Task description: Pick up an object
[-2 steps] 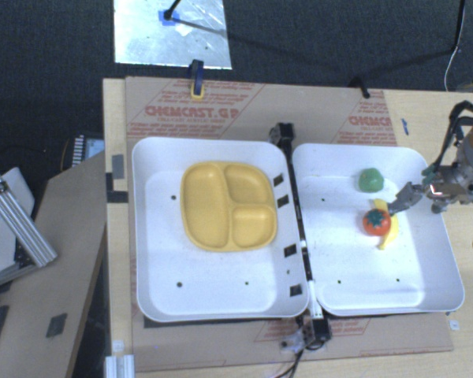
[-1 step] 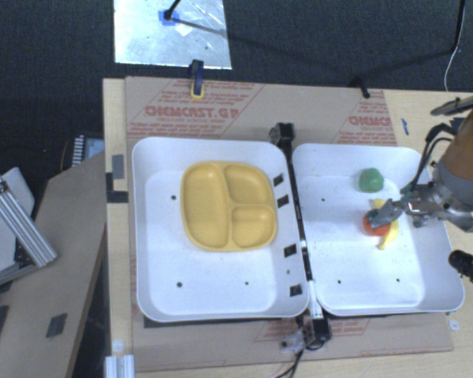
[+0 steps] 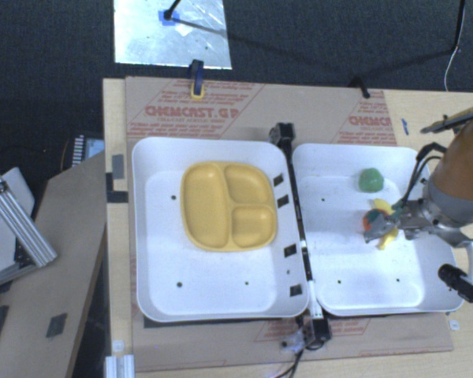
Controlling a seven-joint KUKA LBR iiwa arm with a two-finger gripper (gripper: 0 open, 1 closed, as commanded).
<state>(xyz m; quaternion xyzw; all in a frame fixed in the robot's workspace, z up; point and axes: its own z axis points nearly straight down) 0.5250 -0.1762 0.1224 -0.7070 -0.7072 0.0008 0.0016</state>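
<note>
We cannot tell how far our fingers are parted; the gripper (image 3: 388, 228) sits low in the right bin (image 3: 355, 290), right at a small cluster of yellow and orange toys (image 3: 377, 219), which looks like our target. Whether anything is actually pinched is unclear. A green ball (image 3: 370, 180) lies just beyond, apart. The left bin (image 3: 154, 290) holds a yellow divided plate (image 3: 227, 205), well clear across the bench (image 3: 244, 105).

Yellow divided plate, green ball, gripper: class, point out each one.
Yellow divided plate (image 3: 227, 205), camera view, central ridge.
Green ball (image 3: 370, 180), camera view, its top.
Gripper (image 3: 388, 225), camera view, between fingertips.
</note>
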